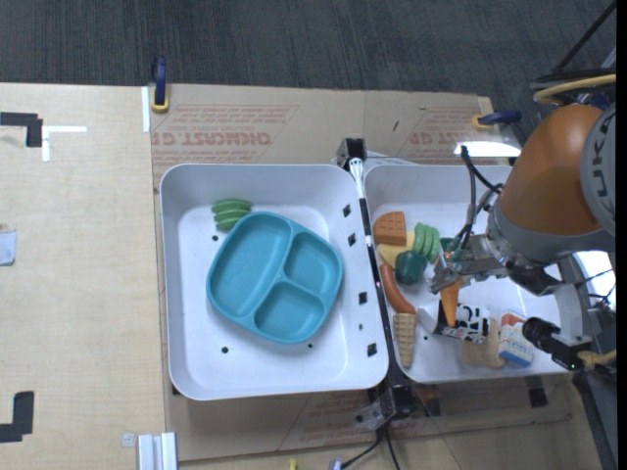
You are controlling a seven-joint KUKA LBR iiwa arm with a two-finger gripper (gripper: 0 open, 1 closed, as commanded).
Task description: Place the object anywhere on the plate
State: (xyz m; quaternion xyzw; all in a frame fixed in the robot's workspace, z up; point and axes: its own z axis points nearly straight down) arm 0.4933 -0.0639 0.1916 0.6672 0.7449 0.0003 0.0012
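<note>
A light blue divided plate [274,276] lies in the middle of the left bin [186,360]. My gripper [447,280] hangs low over the middle of the right bin [431,186], among the toy foods. Just below its tip is an orange carrot-like piece [449,307], standing upright and touching or nearly touching the tip. The view does not settle whether the carrot is gripped. The gripper is well to the right of the plate, across the wall between the bins.
A green pea pod [232,212] lies beside the plate's upper left. Crowded in the right bin are a waffle [390,228], green vegetables [419,251], a hot dog [396,290], an ice cream cone [405,339], a cow-patterned carton [470,323] and a bread piece [509,346].
</note>
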